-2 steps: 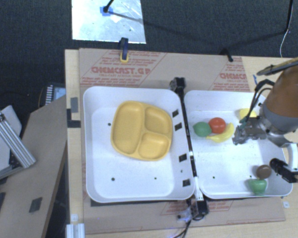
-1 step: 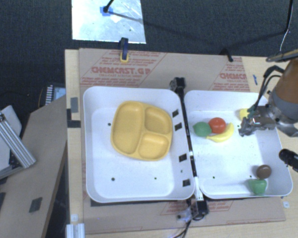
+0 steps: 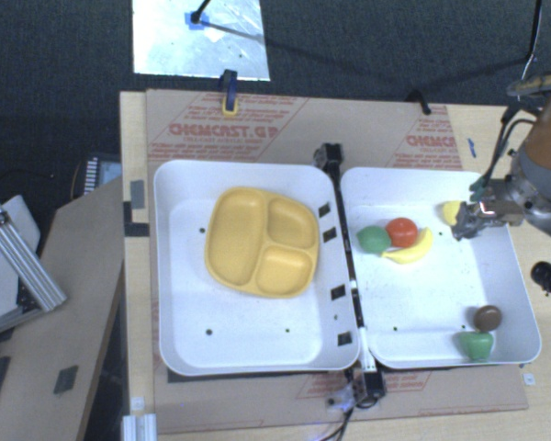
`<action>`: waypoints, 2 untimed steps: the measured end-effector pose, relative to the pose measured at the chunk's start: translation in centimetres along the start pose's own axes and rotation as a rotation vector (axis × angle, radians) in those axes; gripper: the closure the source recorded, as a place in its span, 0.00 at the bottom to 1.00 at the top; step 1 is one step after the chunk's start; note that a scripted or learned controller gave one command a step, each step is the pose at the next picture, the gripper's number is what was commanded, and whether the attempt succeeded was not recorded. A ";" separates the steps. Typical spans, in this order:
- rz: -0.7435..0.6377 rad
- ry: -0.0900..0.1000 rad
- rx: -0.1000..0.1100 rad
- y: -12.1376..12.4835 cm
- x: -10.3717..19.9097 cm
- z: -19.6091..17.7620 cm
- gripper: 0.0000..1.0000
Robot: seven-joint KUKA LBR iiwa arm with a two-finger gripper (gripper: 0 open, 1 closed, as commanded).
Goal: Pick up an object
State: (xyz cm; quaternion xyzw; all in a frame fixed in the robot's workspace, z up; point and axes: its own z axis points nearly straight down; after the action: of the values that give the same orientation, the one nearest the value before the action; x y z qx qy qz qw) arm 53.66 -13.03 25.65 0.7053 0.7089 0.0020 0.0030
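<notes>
In the right bin (image 3: 496,274), a red ball (image 3: 402,231), a green ball (image 3: 373,239) and a yellow banana (image 3: 410,250) lie bunched together left of centre. A small yellow item (image 3: 451,213) sits near the far right of that bin, partly hidden by my gripper (image 3: 471,220), which hovers right beside it at the bin's right side. A brown round item (image 3: 487,317) and a green one (image 3: 477,343) rest in the near right corner.
A yellow divided plate (image 3: 261,242) lies in the left bin (image 3: 184,329). A black divider with clips (image 3: 342,265) runs between the bins. The arm's grey wrist (image 3: 542,191) enters from the right, over the bin's edge.
</notes>
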 end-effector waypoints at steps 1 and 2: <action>-0.005 0.003 0.005 0.4 5.8 0.7 1.00; -0.005 0.004 0.006 -1.0 11.9 1.2 1.00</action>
State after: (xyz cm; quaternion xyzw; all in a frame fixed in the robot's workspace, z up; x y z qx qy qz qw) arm 52.59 -1.16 24.40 0.7033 0.7109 0.0013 -0.0004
